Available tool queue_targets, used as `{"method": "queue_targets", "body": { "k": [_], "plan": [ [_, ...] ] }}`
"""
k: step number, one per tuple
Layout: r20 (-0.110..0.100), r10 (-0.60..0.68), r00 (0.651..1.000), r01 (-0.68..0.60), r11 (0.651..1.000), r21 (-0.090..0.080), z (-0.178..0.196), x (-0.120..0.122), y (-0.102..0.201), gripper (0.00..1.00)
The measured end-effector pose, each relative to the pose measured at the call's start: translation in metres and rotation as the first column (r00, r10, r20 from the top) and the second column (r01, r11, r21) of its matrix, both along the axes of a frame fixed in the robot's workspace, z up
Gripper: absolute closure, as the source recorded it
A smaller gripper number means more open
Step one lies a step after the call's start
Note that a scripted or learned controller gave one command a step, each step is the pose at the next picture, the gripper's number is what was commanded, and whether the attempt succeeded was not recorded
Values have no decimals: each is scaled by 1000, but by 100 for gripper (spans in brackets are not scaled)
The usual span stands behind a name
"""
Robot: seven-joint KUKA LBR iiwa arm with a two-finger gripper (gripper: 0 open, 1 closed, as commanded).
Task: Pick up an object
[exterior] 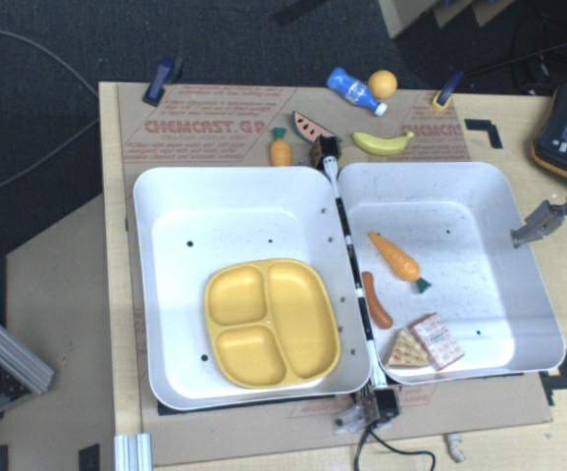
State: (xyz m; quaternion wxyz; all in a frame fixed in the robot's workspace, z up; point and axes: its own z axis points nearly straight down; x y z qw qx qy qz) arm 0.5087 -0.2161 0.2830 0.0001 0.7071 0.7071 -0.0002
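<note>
— At the right edge of the frame, just past the rim of the right bin [519,263], what is the gripper [558,216] doing?

— It hangs there with its fingers spread a little and nothing between them — at least as far as that small, dim shape lets me judge.

— And what could it take?

— The toy carrot [394,257] lies near the middle of the right bin, slanting down toward the lower right. A toy sausage [375,300] lies against the bin's left wall, and a sandwich wedge [408,351] touches a small red-and-white packet [438,340] at the lower edge.

— Which is the best pick?

— The carrot, I think — it lies apart from walls and neighbours. Close across its narrow width, not along its length.
</note>
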Motion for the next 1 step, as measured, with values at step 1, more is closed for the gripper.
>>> {"method": "queue_targets", "body": {
  "k": [1],
  "plan": [
    [-3, 2, 1000, -2, 1000, 2, -121, 34, 66, 0]
  ]
}}
